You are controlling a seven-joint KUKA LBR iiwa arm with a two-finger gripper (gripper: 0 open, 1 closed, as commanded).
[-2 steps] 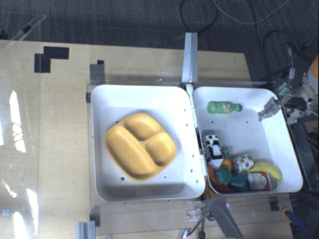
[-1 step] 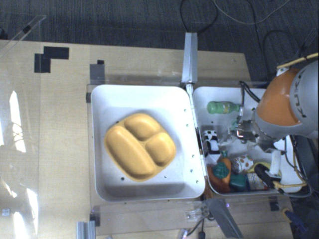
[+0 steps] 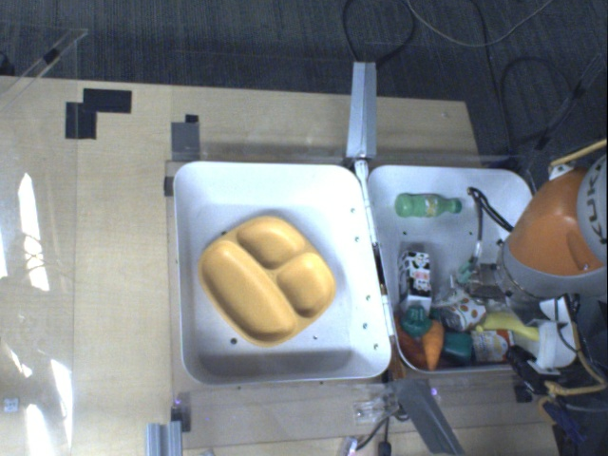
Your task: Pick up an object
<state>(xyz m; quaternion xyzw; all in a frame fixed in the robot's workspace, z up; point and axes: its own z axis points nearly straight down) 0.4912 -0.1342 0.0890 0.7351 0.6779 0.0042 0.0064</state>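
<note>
Overhead light is falling evenly, fairly bright. Glare streaks are showing on the worktop at left. White bins are reading slightly washed out, with soft shadow along their lower walls. Whole frame is looking soft, small items blurring.

My end effector sits low in the right bin, and it's crowded here. Just left of me a small black-and-white carton stands upright; below it a teal piece and an orange carrot-like thing pack the near corner. A yellow banana-like item lies right beneath me. Up beyond me only a green bottle lies on its side, with bare floor between us. Far left, past the divider, a big yellow tray fills the left bin's middle, leaving open margins along the walls.
</note>
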